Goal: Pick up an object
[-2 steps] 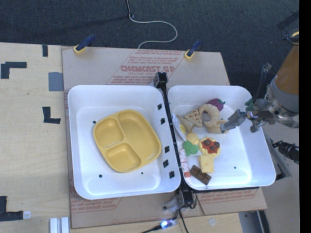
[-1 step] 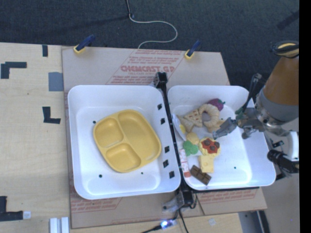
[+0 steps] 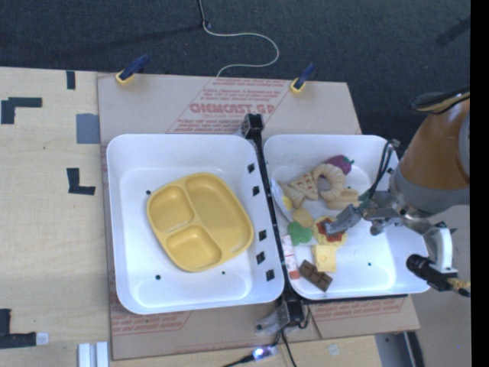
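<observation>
Camera view: While my arm [image 3: 435,159] reaches in from the right, my gripper [image 3: 341,222] hangs low over the right bin [image 3: 382,277], its dark tip among the toy food pieces.
Gripper state: I cannot tell whether it is apart or together; the tip is small and dark against the clutter, and nothing shows plainly clamped in it.
Right bin contents: a tan pretzel-like piece [image 3: 334,183] with a purple piece [image 3: 340,163] just behind it, a tan waffle-like wedge [image 3: 300,186], a green piece [image 3: 299,233], a red piece [image 3: 333,228] just beside my tip, a yellow cheese-like block [image 3: 325,258], and a brown chocolate-like bar [image 3: 315,275] near the front wall.
Left bin: the left bin [image 3: 130,281] holds a yellow divided tray [image 3: 200,221], lying flat and well apart from my gripper.
Likely target: I judge the red piece or the yellow block nearest my tip to be the thing to pick.
Handling: these look like light, stiff plastic toys with smooth skins, so they may slide or pop out of a squeeze; they should not break.
Where to hold: I would close across the narrow sides of the yellow block, which looks flat-sided, not on the rounded pretzel.
Risk: the pieces touch one another, so a neighbour may get nudged or caught.
Surface: the bins sit on a cardboard sheet [image 3: 229,105] on the surface.
</observation>
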Robot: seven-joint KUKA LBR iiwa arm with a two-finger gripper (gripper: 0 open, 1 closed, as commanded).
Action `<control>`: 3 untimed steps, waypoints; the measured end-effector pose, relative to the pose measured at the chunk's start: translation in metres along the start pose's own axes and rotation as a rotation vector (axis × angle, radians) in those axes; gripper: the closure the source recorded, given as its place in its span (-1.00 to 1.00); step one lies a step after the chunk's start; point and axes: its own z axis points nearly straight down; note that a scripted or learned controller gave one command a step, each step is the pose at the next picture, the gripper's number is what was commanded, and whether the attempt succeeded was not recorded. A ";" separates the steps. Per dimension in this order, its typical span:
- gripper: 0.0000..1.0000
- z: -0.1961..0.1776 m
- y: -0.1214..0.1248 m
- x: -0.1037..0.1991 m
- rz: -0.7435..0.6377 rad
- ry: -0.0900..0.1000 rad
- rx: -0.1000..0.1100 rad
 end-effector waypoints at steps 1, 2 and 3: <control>-1.00 0.061 -0.001 -0.008 0.000 0.000 0.000; -1.00 0.079 0.005 -0.008 0.001 -0.004 -0.024; 1.00 0.073 0.001 -0.007 -0.002 -0.003 -0.011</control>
